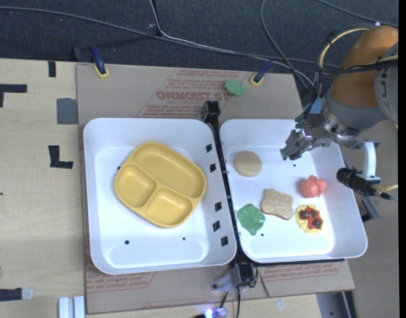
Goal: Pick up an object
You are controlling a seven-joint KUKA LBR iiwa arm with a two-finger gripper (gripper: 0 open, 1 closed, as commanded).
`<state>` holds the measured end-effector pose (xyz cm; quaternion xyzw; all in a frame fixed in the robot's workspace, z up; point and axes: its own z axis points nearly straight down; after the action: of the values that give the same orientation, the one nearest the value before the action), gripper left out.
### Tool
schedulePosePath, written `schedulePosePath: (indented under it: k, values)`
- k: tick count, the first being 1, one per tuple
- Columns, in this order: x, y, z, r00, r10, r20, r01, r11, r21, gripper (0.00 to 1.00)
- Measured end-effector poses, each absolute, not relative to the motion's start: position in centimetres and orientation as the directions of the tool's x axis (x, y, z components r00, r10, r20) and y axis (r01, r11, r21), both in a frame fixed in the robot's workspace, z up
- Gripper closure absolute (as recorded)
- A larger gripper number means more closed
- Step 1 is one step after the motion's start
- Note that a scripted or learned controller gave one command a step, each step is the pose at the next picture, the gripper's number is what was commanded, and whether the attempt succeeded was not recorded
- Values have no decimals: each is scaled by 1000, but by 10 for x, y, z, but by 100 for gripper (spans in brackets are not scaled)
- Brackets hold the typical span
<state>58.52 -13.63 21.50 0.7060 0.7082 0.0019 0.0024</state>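
Bare bin floor (275,134) beside end effector (290,150)

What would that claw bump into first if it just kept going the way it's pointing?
Probably bare bin floor. The gripper points down and leftward over the right bin, and the round tan piece lies a bit farther along that line. Depth is hard to judge from this slanted view, so it might reach that piece instead.

Dark carpeted floor (189,5) with cables (156,28), pale wooden bench (30,197), brown cardboard sheet (176,98)
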Motion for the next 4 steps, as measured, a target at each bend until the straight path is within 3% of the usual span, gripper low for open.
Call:
schedulePosePath:
  k: [1, 3, 4]
  values:
    - [585, -135, 217, -2, 1000, 1, 1000, 2, -1, 100]
    - [600, -41, 217, -6, 1000, 2, 1000, 6, -1, 100]
    - [617, 13, 208, -6, 1000, 1, 1000, 6, -2, 100]
